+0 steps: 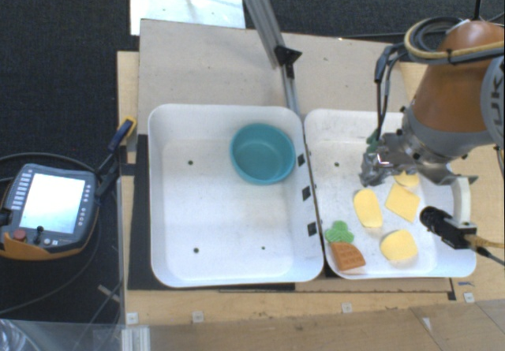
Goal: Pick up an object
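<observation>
Two shallow white bins with rounded corners are set side by side on a bench. A smooth teal bowl point(262, 152), round and glossy, is placed in the left bin point(181, 255) near its upper right. In the right bin point(335, 132) several pale yellow pieces are scattered: an oval one point(367, 208), a flat square one point(403, 203) and a rounded one point(398, 246), with a green-topped orange piece point(345, 252) by the front wall. The gripper point(377, 169) is lowered just above the yellow pieces; its grasp cannot be told.
</observation>
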